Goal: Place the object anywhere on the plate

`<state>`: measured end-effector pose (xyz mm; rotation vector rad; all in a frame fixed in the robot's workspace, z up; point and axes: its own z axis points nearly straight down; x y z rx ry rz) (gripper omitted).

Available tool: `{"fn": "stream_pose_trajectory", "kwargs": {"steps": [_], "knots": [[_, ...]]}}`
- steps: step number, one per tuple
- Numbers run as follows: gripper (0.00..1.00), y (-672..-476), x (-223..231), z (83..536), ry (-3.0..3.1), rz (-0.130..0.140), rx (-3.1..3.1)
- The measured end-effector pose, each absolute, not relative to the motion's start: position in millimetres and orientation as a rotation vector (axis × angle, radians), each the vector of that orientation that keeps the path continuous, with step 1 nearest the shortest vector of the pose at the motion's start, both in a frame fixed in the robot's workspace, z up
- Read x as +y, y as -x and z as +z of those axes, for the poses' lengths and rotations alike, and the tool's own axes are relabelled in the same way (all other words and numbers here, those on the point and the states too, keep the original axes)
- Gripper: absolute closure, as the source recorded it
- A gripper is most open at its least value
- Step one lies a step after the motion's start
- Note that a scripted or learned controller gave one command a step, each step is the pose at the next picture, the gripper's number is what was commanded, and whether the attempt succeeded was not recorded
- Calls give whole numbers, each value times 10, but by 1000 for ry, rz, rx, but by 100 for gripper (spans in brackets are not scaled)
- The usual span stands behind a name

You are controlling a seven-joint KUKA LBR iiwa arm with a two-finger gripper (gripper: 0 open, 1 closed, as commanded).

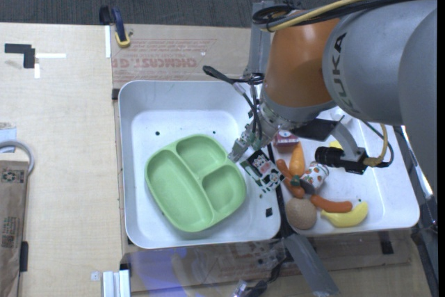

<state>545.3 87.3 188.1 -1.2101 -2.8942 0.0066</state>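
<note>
In the left bin (136,115), a green plate (195,181) with three compartments, lying flat and turned at a slant, towards the near side. Over the seam between the two bins, just beside the plate's right rim, the gripper (252,147), hanging from the grey and orange arm (327,59) reaching in from the right. Open or closed: cannot tell, too much clutter and shadow around the tip; nothing plainly seen in its grasp. Just below the tip, a small black-and-white piece (263,169), too blurred to name. In the right bin (393,195), the toy foods (314,176), bunched at its left end, near the gripper but apart from the plate: an orange carrot (297,159), upright in the view; a red-and-white piece (285,142) at its far end; a brown round thing (301,213) at the near left corner; a yellow banana (345,215) along the near wall; a red-orange stick (332,204) touching the banana's far side. Beyond the left bin, a strip of printed cardboard (167,55) on the pale bench (55,129).
</note>
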Motion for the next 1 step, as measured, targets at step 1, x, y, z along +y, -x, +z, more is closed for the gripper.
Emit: {"fn": "stream_pose_trajectory", "kwargs": {"steps": [1], "knots": [[100,-5296,1456,1909,719,5,-3054]]}}
